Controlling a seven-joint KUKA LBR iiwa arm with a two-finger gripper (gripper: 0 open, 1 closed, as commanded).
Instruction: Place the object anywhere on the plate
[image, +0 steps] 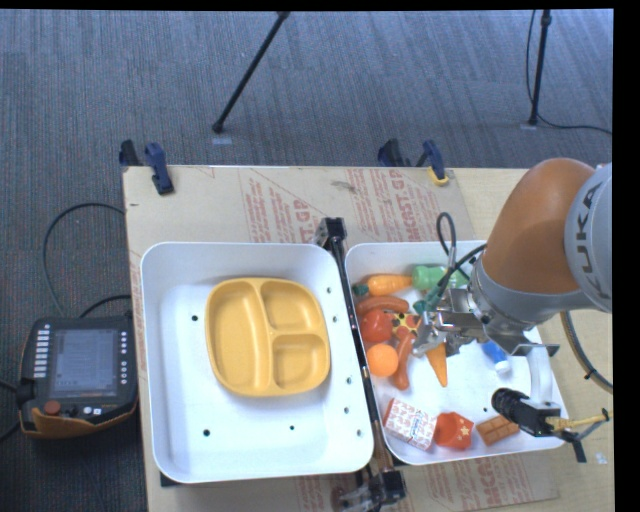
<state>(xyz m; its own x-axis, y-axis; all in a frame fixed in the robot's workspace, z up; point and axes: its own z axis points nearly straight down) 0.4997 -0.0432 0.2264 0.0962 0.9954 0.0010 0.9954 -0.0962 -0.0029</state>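
Grey carpet surrounds the plywood surface (300, 195), where two white bins sit side by side. Over the right bin (560, 395) the gripper (440, 335) hangs low among toy food; whether its fingers are wide or narrow cannot be told, since the wrist hides them. Just beneath lie an orange carrot (439, 366), a red tomato (376, 326) and an orange ball (381, 360). Nearer the front rim sit a small printed carton (410, 423), a red strawberry (454, 431) and a brown wafer (497, 430). The left bin (170, 400) holds the yellow divided plate (268, 335), well apart from the toys. A teach pendant (80, 375) rests on the floor at left
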